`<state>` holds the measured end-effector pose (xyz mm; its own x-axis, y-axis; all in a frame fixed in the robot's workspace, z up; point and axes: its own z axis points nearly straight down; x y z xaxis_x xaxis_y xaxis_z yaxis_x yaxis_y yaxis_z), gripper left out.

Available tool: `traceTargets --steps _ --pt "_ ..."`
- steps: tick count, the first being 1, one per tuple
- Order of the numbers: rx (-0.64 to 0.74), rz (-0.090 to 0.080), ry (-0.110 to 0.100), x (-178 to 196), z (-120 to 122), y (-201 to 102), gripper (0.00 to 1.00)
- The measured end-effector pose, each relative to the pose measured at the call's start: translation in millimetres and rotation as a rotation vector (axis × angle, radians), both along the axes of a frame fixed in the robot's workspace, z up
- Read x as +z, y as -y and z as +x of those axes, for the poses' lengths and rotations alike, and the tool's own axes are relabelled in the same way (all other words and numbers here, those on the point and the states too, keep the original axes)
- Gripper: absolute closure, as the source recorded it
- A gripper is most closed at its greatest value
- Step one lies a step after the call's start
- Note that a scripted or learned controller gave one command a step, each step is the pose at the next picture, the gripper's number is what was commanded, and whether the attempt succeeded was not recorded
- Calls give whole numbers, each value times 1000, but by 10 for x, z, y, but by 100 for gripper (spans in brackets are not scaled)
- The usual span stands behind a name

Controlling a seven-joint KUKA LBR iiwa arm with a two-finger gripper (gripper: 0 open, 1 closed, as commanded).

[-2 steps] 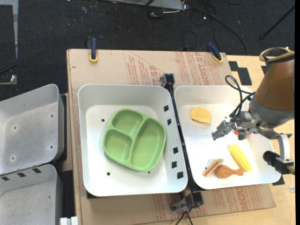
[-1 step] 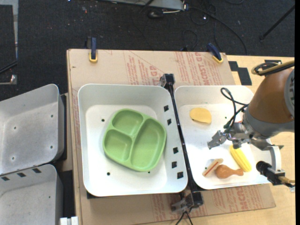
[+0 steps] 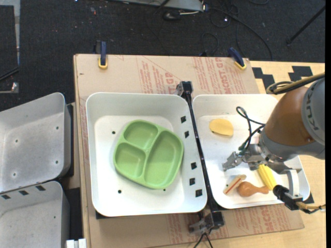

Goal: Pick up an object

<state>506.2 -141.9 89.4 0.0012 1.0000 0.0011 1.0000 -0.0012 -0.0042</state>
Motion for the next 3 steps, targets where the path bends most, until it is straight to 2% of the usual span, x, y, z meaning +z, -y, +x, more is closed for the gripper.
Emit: traceTargets --steps 1,2,3 --pt "-2 -1 4 126 11 3 100" --pt "4 -2 8 564 33 -54 100" --pt "4 -3 12 1195 69 -26 100"
